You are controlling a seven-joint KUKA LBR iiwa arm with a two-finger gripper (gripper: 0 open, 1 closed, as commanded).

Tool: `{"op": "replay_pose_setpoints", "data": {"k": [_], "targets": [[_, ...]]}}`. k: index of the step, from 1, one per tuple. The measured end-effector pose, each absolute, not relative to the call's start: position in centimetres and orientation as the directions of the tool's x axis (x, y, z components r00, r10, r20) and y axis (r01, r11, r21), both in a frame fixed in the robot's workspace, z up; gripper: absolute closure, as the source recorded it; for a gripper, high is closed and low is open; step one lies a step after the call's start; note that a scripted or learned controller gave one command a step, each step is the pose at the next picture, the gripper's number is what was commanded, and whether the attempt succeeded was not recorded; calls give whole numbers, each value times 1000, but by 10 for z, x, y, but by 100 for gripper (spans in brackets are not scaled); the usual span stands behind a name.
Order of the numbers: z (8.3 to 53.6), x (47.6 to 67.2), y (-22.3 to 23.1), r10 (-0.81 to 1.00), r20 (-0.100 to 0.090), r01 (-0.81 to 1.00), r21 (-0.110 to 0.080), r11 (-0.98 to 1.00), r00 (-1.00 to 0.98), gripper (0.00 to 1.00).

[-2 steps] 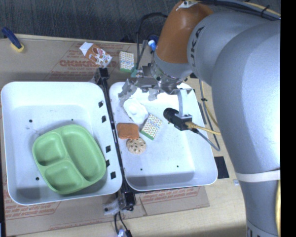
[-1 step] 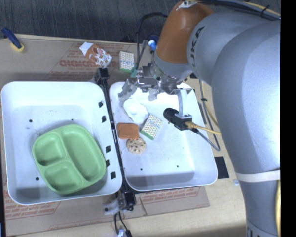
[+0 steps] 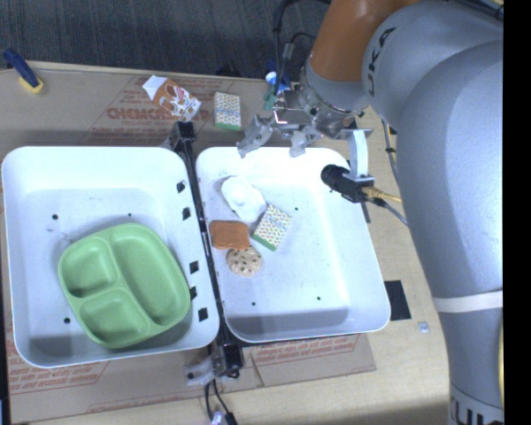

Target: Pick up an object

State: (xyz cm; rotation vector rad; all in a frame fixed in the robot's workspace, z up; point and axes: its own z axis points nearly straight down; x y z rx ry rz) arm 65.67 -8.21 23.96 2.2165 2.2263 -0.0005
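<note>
The right bin holds a white lumpy object, a green-and-white packet, a brown bread-like piece and a round cookie, clustered near its left wall. My gripper hangs over the far rim of this bin, above and behind the white object. Its fingers are spread open with nothing between them.
The left bin holds a green divided plate. Behind the bins on the cardboard lie an orange-and-white wrapper, a small green packet and a blue-and-yellow item. The arm covers the right side.
</note>
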Motion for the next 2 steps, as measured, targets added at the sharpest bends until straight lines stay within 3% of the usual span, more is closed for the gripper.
{"op": "replay_pose_setpoints", "data": {"k": [1, 2], "targets": [[274, 638, -83, 1000, 0, 1000, 1, 4, -4, 0], [268, 657, -7, 1000, 1, 1000, 1, 8, -8, 0]]}}
